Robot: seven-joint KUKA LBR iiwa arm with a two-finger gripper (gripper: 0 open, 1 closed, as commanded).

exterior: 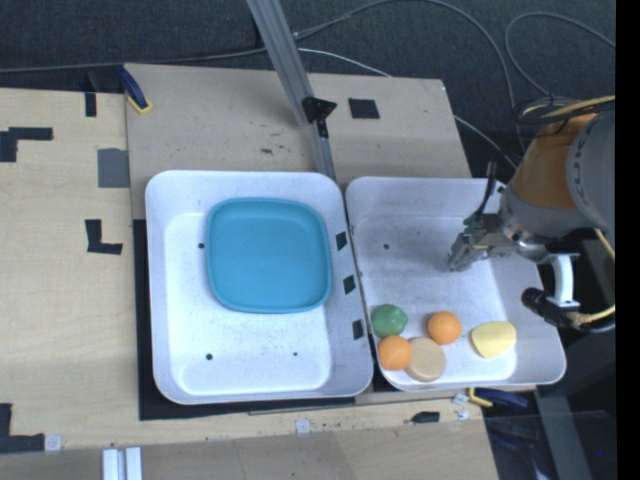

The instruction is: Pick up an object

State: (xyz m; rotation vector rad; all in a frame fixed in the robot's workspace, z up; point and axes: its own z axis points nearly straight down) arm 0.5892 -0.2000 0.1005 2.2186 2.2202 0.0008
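1. Left bin [170, 368]: lower centre of the frame, carrying a blue plate [268, 254].
2. Right bin [400, 208]: right of centre; the arm [560, 168] enters from the right edge.
3. Gripper [462, 258]: low over the bare middle of the right bin; how wide its claw stands cannot be told, and nothing is seen in it.
4. Candidate objects, along the right bin's lower edge: yellow piece [493, 339], tan disc [426, 359], two orange balls [394, 352] [443, 327], green ball [389, 319]. Judged: none lifted yet; the pick remains.
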